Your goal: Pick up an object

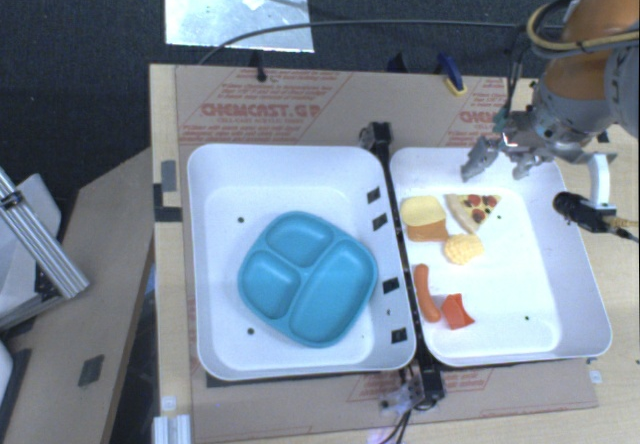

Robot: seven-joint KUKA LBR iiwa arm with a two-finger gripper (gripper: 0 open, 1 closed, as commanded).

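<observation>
Two white bins point(300, 157) sit side by side. Over the pizza slice point(472, 209), the gripper point(500, 164) hangs with fingers apart, maybe; next it must drop down and squeeze.

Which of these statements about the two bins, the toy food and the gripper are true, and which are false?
1. The blue plate lies in the left bin. True.
2. The pizza slice lies on the blue plate. False: it lies in the right bin, beside the cheese block.
3. The gripper hangs over the far end of the right bin. True.
4. The gripper holds the sausage. False: the sausage lies on the bin floor, nearer the front.
5. The corn piece is blue. False: it is yellow.
</observation>
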